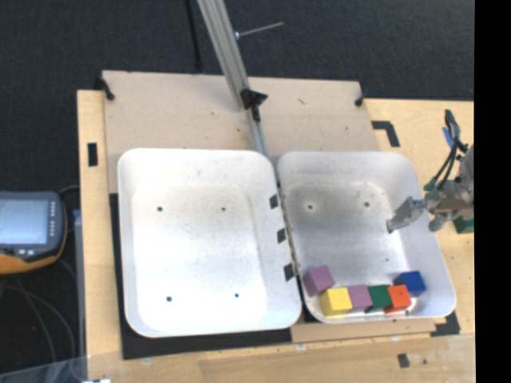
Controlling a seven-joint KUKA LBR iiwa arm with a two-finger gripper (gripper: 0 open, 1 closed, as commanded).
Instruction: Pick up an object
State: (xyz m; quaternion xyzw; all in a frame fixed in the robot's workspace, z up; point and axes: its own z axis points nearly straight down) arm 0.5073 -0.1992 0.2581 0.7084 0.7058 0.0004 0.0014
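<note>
Several small blocks lie along the near edge of the right bin (351,174): a purple block (318,278), a yellow block (336,300), a mauve block (360,296), a green block (378,296), an orange block (398,297) and a blue block (410,282). My gripper (419,216) hangs over the right bin's right rim, well behind the blocks and apart from them. It is open, its grey fingers (402,213) are spread, and nothing sits between them.
The left bin (200,238) lies beside the right one, with small black clips along the shared edge. A slanted aluminium rail (227,46) rises behind the bins. A grey device (30,223) sits off the bench's left side.
</note>
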